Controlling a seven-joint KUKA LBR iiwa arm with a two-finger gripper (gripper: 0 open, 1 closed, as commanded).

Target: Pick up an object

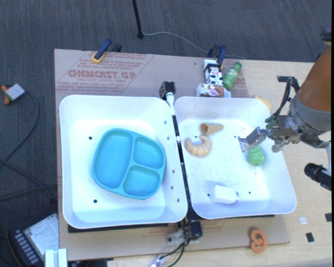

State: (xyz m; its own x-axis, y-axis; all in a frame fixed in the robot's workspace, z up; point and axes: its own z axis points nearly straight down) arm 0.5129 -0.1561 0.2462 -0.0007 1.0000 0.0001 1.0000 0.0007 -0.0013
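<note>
My gripper [264, 142] hangs over the right side of the right bin [278, 202], arm coming in from the right. Its fingers [249, 141] stand apart, with nothing between them. A small green ball [256, 157] lies on the bin floor just below and in front of the fingertips, apart from them. To the left lie a tan croissant [199, 147] and a small tan cone [211, 128]. A white block [225, 194] rests near the bin's front wall.
The left bin [72, 115] holds a blue divided plate [129, 163]. Behind the right bin stand a green bottle [231, 75] and a small carton [212, 85]. An orange ring [258, 240] lies on the board in front.
</note>
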